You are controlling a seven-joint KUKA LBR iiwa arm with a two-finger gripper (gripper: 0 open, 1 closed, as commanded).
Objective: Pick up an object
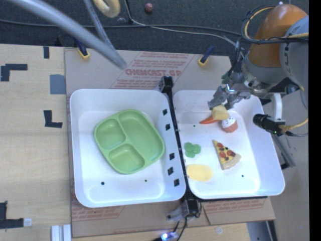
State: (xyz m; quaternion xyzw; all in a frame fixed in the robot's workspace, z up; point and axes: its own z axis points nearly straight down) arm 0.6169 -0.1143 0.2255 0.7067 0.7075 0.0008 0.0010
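Note:
In the right bin [261, 179], my gripper [223, 102] hangs low over the far middle part. Just below its tip lies a small yellow-tan piece [219, 113], touching an orange carrot-like toy [207, 120]. A small cupcake-like toy [229, 125] with a red base sits just to the right of these. Nearer the front are a pizza slice [225, 154], a green leafy toy [191, 148] and a flat yellow piece [199, 172]. The gripper's tip blocks the contact point, so I cannot make out whether anything is held.
The left bin [83, 179] holds a green divided plate [129, 140]. A black divider with clips [170, 134] runs between the bins. The arm's orange band and grey wrist [276, 39] loom over the right bin's far right corner.

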